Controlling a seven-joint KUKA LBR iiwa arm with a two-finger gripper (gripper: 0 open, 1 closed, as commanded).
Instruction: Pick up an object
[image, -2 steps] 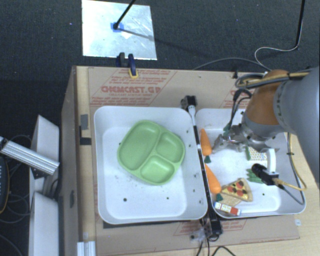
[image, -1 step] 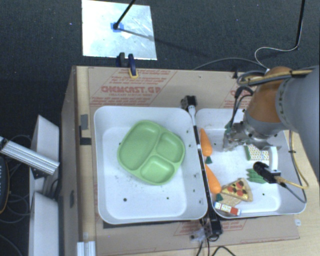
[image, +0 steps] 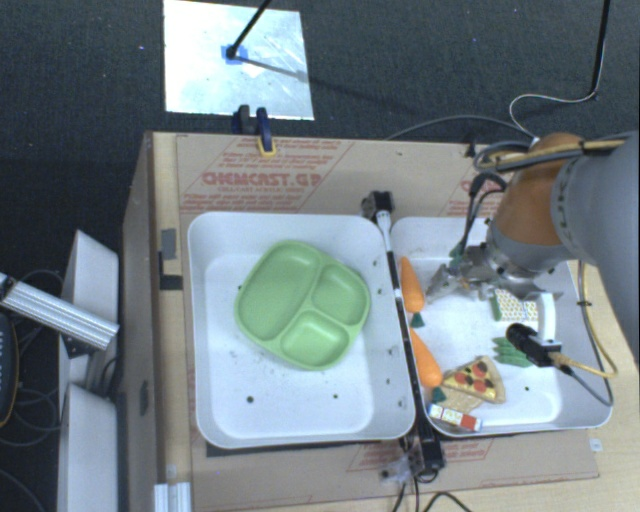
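Smooth white bins (image: 215, 330) hold a glossy green divided plate (image: 303, 304), 2 tapered carrots (image: 411, 283).

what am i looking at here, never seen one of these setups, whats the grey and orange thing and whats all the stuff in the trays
The picture comes from one camera fixed above a bench, looking down at a slant. The grey and orange thing is a robot arm reaching in from the right. At its end is a two-finger gripper, a simple claw for picking things up. It hangs low over the right bin; I cannot make out anything held between its fingers.

Two shallow white bins sit side by side. The left bin holds a green divided plate. The right bin holds toy food: two carrots along its left wall, a pizza slice near the front, and some smaller pieces too blurred to name.

The job is to pick up one object.
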